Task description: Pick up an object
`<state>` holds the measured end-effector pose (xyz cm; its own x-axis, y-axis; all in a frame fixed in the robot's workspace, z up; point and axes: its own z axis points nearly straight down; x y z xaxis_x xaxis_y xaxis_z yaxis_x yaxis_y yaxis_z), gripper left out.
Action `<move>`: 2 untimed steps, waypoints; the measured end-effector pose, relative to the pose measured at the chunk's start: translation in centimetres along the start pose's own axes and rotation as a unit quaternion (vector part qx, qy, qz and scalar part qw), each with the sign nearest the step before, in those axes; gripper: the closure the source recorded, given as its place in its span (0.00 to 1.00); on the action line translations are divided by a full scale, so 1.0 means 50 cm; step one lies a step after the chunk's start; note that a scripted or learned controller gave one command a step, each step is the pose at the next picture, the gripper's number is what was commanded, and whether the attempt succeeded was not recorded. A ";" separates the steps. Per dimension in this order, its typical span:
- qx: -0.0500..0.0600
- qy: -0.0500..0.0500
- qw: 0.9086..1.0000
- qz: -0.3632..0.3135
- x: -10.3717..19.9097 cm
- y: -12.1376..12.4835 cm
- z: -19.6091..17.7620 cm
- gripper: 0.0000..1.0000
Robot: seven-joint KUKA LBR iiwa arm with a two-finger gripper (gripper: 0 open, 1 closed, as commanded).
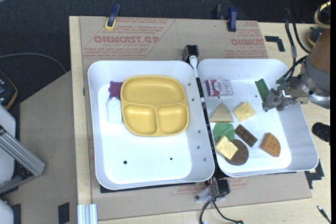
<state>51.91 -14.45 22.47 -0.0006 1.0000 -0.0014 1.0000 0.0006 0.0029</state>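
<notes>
Left bin (105,155): yellow divided plate (155,104) sits in its upper half, partly covering a purple item (115,88) and a white item (114,110) on its left side.

Right bin (299,139): arm (321,68) enters from the right; gripper (274,101) is low over the bin's upper right area. Cannot tell whether the fingers are spread or pressed together; nothing visible between them.

Green strip (261,88) lies just beside the fingertips, on their upper left. Yellow block (244,111) near, to the lower left. Waffle piece (271,144) well below. Tan wedge (221,113), brown bar (245,135) and round cookie (239,154) farther left.
</notes>
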 end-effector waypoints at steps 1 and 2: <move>0.002 0.002 1.000 -0.003 0.100 -0.020 -0.019 1.00; 0.004 0.002 1.000 -0.002 0.190 -0.044 0.018 1.00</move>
<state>49.70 -4.94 21.54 -0.0052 1.0000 0.0031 1.0000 0.0052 -0.0050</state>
